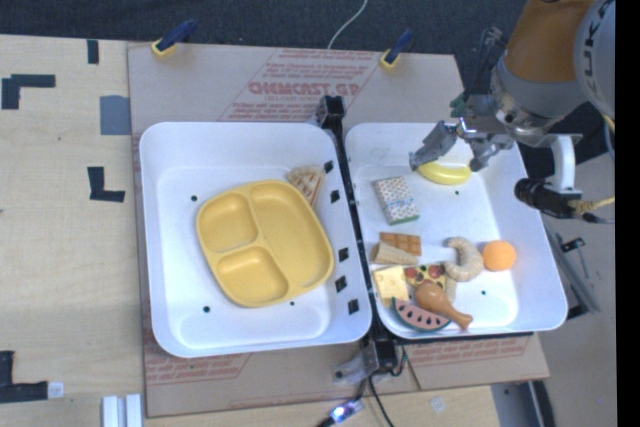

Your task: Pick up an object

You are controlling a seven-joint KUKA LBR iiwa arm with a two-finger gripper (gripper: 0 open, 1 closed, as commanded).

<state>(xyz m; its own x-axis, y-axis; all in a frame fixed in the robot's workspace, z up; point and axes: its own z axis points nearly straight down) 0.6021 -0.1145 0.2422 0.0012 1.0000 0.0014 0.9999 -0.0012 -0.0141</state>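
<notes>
The yellow banana (444,173) is lying in the right bin (520,315), directly under the claw (456,149), whose fingers are spreading wide above it, pinching nothing. It is looking like light, stiff, smooth toy plastic, probably slippery; gripping across its narrow middle seems safest. Farther off, an orange ball (498,256) is sitting on white plastic, and beyond it the tabletop (60,215).

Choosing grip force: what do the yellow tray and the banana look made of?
Yellow tray: likely moulded plastic, matte, uniform colour, three pressed compartments. Banana: probably toy plastic, smooth with a faint sheen; foam or rubber can't be ruled out.
</notes>
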